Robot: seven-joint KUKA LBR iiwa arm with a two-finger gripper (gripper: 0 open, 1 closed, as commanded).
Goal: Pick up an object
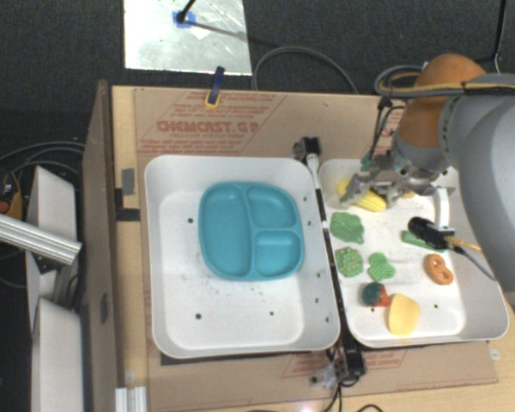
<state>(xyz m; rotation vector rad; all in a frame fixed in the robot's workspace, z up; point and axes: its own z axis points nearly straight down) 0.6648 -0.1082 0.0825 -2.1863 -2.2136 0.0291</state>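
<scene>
Yellow toy food (372, 202), perhaps a corn cob, lay near the back left corner of the right bin (468, 309) and looked the likeliest target, since the gripper (376, 187) hung right over it, touching it or nearly so. Whether the gripper was open or closed could not be told from this slant, and nothing could be seen held in it.

Other toys lay scattered across the same bin. A leafy green piece (347, 227) sat by the left edge, with two more green pieces (349, 261) (380, 267) nearer the middle. A small red and green item (374, 294) and a pale yellow piece (403, 313) lay toward the front edge, and an orange pretzel shape (438, 269) toward the right. The left bin (180, 316) carried a blue divided plate (251, 232) at its centre.

By my judgement, the step in hand was the descent and grasp, with the lift not yet done. The next move would call for closing squarely on the yellow toy food and then rising straight up. The bin's back wall and left rim stood close by, which left little room for the piece to slide, and a rounded toy could squirt out sideways if caught off-centre.
</scene>
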